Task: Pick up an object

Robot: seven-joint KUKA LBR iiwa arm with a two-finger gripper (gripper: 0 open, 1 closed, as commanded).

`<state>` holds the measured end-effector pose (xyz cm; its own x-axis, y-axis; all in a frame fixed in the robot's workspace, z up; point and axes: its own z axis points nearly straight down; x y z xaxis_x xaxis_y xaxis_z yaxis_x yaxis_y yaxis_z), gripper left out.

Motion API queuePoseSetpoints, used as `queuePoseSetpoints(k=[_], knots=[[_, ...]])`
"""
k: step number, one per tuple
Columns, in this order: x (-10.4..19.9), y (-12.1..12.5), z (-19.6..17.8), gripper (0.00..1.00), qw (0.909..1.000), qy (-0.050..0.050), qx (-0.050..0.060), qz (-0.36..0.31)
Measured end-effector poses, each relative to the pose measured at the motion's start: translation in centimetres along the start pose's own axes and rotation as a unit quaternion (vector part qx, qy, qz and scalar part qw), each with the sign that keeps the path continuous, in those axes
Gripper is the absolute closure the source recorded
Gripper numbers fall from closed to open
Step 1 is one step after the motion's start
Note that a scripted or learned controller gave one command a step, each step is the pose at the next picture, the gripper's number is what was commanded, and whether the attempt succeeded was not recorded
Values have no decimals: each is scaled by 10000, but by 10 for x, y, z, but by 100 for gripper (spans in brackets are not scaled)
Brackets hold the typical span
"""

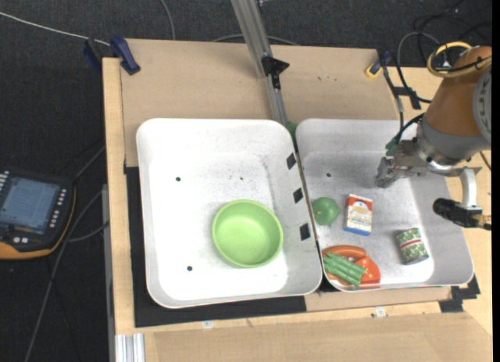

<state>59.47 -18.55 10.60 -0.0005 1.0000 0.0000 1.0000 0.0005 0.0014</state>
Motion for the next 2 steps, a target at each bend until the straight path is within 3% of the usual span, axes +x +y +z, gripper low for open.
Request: queuePoseSetpoints(k=[2], knots=[[-11, -6, -91, 100, 10000, -3, 1, 2]])
